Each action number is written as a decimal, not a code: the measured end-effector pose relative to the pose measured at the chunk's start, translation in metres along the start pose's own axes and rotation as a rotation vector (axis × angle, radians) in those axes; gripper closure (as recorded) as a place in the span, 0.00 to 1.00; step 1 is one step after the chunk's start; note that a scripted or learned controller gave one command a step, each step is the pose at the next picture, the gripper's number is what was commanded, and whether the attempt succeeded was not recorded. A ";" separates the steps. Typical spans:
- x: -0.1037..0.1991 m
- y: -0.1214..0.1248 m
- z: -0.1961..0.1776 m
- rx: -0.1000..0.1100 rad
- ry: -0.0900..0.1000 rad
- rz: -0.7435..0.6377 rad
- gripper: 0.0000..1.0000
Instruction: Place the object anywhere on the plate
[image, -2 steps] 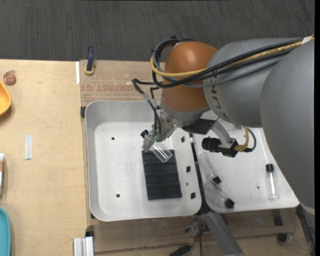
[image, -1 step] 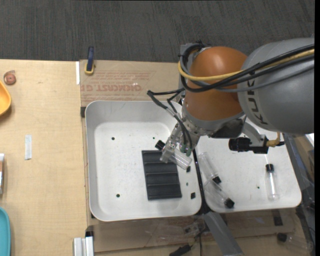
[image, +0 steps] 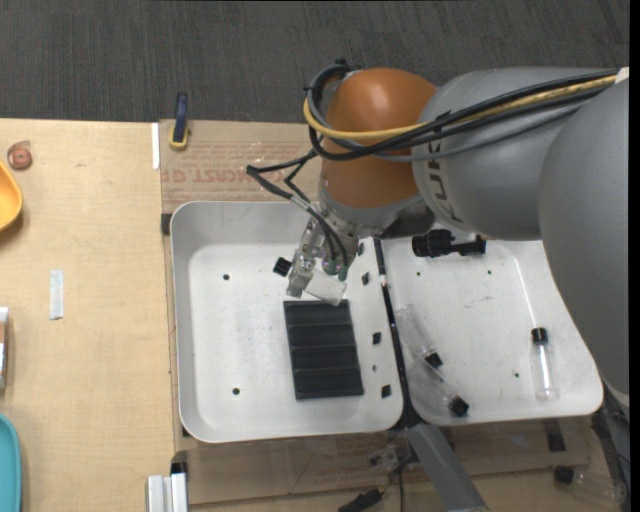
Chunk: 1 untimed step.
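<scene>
A: How was the light?

B: Bright and even, from overhead. The left bin (image: 200, 330) and right bin (image: 480, 300) looked nearly washed out, with soft, faint shadows.

A: Any glare?

B: A soft sheen lay on the arm's orange band (image: 375, 130).

A: Sharpness?

B: Moderate; small parts near the gripper (image: 318, 270) were hard to resolve.

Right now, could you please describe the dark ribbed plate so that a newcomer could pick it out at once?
Look at the left white bin, the one nearer the wooden bench top. On its floor, toward the right wall, lies a black ribbed rectangular plate, just below the gripper. It is the bin's largest dark item; the other dark bits are tiny specks.
</scene>
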<state>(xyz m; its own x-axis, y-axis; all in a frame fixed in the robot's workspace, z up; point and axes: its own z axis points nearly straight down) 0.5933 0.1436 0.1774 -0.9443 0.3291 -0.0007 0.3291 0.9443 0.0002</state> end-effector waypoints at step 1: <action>0.053 -0.071 -0.014 0.000 0.001 -0.368 1.00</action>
<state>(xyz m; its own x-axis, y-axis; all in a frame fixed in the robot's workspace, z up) 0.5197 0.0942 0.1914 -0.9995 -0.0327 0.0001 -0.0327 0.9995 0.0006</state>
